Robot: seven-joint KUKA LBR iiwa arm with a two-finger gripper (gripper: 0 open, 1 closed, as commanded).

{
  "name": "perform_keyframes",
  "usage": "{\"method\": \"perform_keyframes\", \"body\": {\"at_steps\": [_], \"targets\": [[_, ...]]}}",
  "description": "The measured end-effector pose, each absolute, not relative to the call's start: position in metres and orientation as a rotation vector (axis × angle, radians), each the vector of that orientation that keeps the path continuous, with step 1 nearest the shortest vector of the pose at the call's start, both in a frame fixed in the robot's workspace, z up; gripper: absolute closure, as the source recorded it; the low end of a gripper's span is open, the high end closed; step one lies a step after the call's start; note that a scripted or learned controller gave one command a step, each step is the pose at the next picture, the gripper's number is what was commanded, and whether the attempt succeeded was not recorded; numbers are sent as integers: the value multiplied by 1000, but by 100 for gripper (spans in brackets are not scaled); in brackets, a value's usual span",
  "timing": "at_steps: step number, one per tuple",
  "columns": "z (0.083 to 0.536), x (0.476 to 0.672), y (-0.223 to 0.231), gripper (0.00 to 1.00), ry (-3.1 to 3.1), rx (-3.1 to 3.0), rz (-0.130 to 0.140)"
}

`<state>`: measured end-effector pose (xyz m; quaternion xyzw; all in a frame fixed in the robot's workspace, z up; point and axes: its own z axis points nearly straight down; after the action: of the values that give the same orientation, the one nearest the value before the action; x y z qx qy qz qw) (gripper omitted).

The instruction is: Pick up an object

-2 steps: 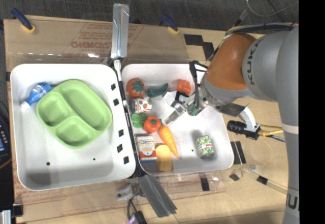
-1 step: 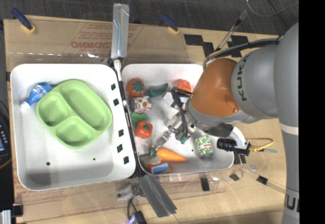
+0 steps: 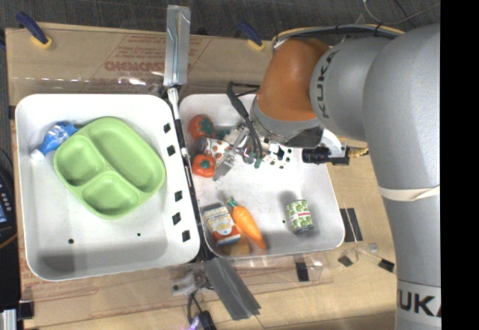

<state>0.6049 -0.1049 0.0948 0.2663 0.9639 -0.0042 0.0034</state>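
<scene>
My gripper (image 3: 228,155) reaches down into the upper left of the right bin (image 3: 322,194), under the orange wrist band (image 3: 292,81). Just left of it lie two red tomato-like pieces, one at the bin's top left (image 3: 200,127) and one lower (image 3: 203,165). A small white and red printed item (image 3: 212,147) sits between them, right against the gripper tip. Whether anything is held cannot be told from this view. An orange carrot (image 3: 248,223) and a small orange carton (image 3: 219,222) lie at the front left. A green and white can (image 3: 299,216) stands at the front right.
The left bin (image 3: 45,246) holds a green divided plate (image 3: 111,165) and a blue and white item (image 3: 55,136) at its upper left. A metal divider (image 3: 177,44) stands between the bins at the back. The grey arm (image 3: 404,119) fills the right side.
</scene>
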Motion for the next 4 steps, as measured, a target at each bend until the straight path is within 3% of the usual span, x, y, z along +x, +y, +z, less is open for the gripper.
{"method": "perform_keyframes", "body": {"at_steps": [1,2,3,4], "targets": [[105,606,-103,100,3023,826,-11],[193,630,-65,100,2813,1397,0],[192,644,24,100,2852,1316,0],[288,599,-57,100,3023,842,-1]]}}
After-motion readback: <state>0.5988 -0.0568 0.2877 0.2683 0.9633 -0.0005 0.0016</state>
